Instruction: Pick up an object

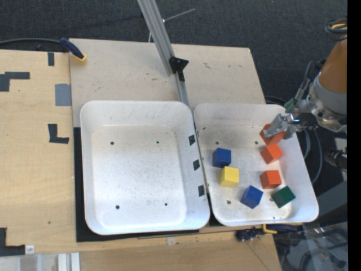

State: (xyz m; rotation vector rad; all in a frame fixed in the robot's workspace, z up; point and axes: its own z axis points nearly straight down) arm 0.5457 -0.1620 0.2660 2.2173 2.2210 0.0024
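Note:
Several small blocks lie in the right white bin [237, 114]: a blue block [221, 157], a yellow block [229, 176], a second blue block [252, 196], two orange blocks [272, 152] [270, 178] and a green block [284, 196]. My gripper [277, 127] reaches in from the right over the bin's upper right part. A red-orange block [263, 133] shows right at the gripper's tip, partly covered by it. Whether that block is gripped or just lies beneath the tip is unclear.
The left white bin [135, 114] stands beside the right one. A slanted metal rail [161, 33] with a black clamp [178, 65] runs down from the top to the gap between the bins. Cables hang at the right edge near the arm.

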